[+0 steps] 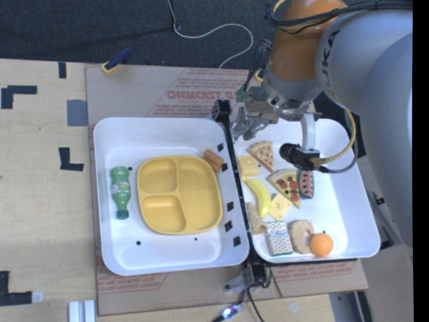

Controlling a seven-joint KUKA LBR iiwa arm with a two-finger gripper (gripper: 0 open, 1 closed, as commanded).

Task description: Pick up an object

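Right bin (358,237), food items: one banana (260,194) at centre, two pizza slices (263,154) toward 12 and 2 o'clock, one watermelon slice (305,183), one orange (322,245) at 5 o'clock. Gripper (249,127) at the bin's 11 o'clock corner; finger state cannot be told. Left bin (107,180): one yellow tray (179,194), one green bottle (120,191) at 9 o'clock.

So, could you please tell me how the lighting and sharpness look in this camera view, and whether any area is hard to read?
In the camera view, light is even and soft, with faint shadows inside the white bins; the yellow plate and green bottle look crisp; the orange band shows mild glare; the gripper sits in the arm's shadow, its details murky.
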